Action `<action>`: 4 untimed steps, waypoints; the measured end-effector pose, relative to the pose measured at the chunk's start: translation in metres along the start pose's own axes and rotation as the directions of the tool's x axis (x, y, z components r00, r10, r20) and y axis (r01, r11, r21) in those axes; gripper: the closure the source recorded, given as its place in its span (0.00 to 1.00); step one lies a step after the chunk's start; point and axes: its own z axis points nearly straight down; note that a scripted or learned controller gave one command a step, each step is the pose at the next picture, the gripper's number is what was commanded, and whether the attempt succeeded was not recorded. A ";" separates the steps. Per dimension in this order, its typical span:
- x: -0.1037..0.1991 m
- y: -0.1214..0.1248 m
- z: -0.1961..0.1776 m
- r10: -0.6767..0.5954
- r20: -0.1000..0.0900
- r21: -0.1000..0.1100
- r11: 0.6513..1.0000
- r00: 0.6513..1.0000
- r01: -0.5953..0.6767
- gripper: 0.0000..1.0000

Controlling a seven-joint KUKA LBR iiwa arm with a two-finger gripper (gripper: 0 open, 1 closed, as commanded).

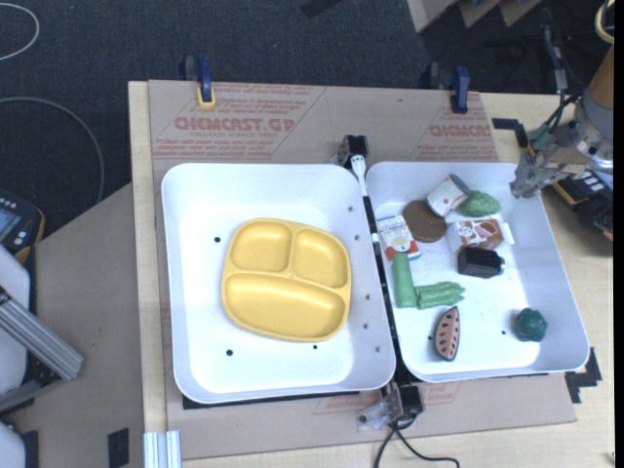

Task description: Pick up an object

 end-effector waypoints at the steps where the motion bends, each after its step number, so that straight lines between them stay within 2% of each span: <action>1: -0.001 -0.110 0.031 0.007 -0.005 0.013 1.000 1.000 -0.007 1.00; 2: 0.082 -0.132 0.042 -0.005 -0.007 0.009 1.000 1.000 0.005 1.00; 3: 0.196 -0.142 0.031 -0.008 -0.004 0.006 1.000 1.000 0.008 1.00; 4: 0.253 -0.139 -0.114 -0.008 -0.006 -0.015 1.000 1.000 0.008 1.00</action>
